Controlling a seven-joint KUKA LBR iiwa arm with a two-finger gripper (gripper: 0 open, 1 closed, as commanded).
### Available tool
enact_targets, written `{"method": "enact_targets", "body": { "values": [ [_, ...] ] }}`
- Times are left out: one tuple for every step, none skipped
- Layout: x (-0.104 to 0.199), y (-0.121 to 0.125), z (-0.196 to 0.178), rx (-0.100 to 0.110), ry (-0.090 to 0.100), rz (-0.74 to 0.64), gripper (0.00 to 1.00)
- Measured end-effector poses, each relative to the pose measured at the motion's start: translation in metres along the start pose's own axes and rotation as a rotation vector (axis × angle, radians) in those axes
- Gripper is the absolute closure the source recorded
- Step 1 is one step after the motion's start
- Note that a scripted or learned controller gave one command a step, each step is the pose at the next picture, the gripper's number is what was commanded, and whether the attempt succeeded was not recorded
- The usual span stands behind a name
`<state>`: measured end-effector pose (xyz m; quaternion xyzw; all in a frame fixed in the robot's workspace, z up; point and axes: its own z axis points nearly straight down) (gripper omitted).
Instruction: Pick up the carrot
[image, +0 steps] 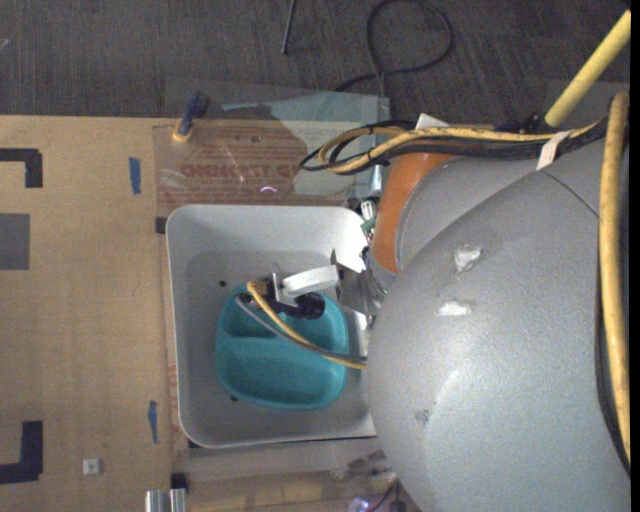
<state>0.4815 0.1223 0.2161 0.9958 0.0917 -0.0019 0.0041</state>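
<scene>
A teal two-compartment dish (275, 368) lies in the white bin (192, 300), toward its near side. My gripper (348, 288) reaches down at the dish's right end, just above its rim, and is largely covered by the wrist. The big grey arm (500, 340) with its orange band (420, 200) hides the right part of the bin and whatever lies there. I make out no orange vegetable on the parts of the dish and bin floor that I can see.
The bin rests on a tan bench (80, 300) marked with blue tape (135, 175) and black squares at the left. A clear plastic sheet (270, 140) lies behind the bin. Bare bin floor runs along the dish's left and far sides.
</scene>
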Motion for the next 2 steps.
{"method": "enact_targets", "body": {
  "values": [
    [0.001,0.002,-0.006,-0.003,-0.003,0.008,1.0],
    [-0.011,0.047,0.036,0.007,-0.003,-0.068,1.0]
  ]
}}
